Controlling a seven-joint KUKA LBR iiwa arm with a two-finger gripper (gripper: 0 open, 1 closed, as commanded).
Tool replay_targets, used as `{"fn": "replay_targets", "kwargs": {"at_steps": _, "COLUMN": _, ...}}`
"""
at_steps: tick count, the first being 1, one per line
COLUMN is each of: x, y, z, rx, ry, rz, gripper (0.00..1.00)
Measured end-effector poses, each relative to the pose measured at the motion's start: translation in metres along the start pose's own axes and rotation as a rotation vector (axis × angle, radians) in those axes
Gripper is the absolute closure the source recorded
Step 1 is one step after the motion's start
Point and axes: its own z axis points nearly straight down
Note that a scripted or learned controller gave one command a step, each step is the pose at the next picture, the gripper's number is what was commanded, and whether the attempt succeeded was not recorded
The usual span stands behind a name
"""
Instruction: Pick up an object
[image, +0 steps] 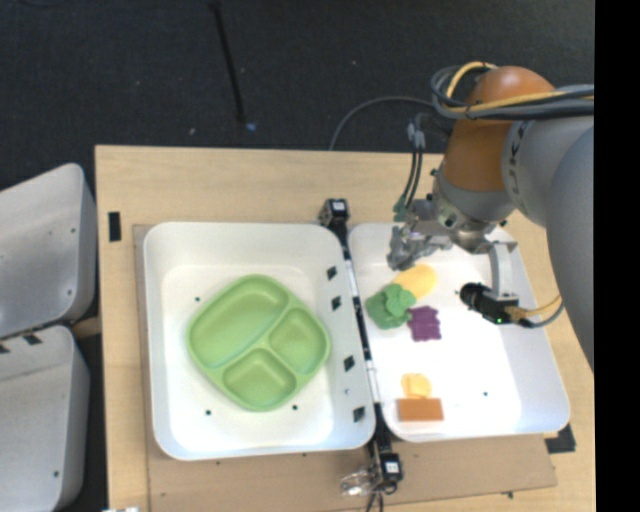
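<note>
We judge the approach step in hand: the gripper hangs above the yellow toy in the right bin (whether clenched we cannot tell), so next comes a straight descent onto it.

Two white bins sit side by side. One green divided plate (three compartments) lies in the left one. The right bin holds five small toys: one green, one purple, two yellow, one orange.
</note>
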Motion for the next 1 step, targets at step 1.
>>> {"fn": "replay_targets", "kwargs": {"at_steps": 1, "x": 0.0552, "y": 0.0210, "z": -0.0196, "rx": -0.001, "ry": 0.001, "rz": -0.001, "gripper": 1.00}}
